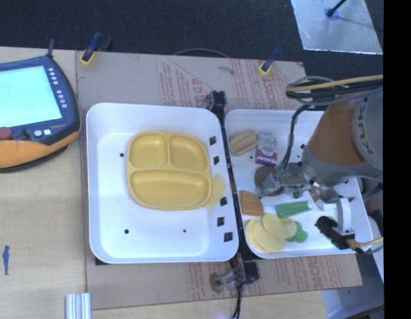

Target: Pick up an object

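Note:
My gripper (289,180) is low inside the right bin (295,117), reaching in from the right under the grey and orange wrist. It sits right beside a brown round piece (263,177), and I cannot tell whether they touch. Just below it lies a green bean-like piece (293,209). A tan bread piece (243,141) and a maroon packet (266,147) lie toward the bin's back left. An orange-brown cracker (251,203), pale yellow slices (270,233) and a small green piece (299,233) lie at the front left.
The left bin (105,178) holds a yellow divided plate (170,170). A black clip rail (224,171) runs between the bins. A teach pendant (29,108) rests on the bench at far left. Brown cardboard (159,78) lies under both bins.

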Controlling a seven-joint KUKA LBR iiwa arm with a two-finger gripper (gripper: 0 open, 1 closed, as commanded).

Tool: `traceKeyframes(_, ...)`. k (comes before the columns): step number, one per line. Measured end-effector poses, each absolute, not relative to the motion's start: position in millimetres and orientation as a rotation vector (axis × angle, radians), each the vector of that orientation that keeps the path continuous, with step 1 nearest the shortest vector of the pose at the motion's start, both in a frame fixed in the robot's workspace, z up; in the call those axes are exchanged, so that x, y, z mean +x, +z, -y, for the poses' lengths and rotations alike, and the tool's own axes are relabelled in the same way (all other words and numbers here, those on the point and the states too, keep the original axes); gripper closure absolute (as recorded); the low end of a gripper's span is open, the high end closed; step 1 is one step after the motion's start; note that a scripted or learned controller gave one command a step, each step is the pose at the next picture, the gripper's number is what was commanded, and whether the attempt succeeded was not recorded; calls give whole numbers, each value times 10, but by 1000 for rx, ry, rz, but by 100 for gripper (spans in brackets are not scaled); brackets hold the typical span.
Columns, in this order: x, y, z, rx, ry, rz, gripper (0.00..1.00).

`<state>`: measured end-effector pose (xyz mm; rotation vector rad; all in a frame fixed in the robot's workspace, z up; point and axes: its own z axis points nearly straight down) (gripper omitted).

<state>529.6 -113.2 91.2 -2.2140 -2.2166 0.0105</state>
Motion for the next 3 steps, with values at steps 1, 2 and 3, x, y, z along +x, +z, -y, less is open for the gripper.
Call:
traceKeyframes(1, 5508, 919, 950, -2215, 2, 2226, 0)
traceKeyframes(2, 5504, 1022, 961, -2214, 5, 2225, 100)
traceKeyframes(3, 5505, 1021, 960, -2213, 6, 2226, 0)
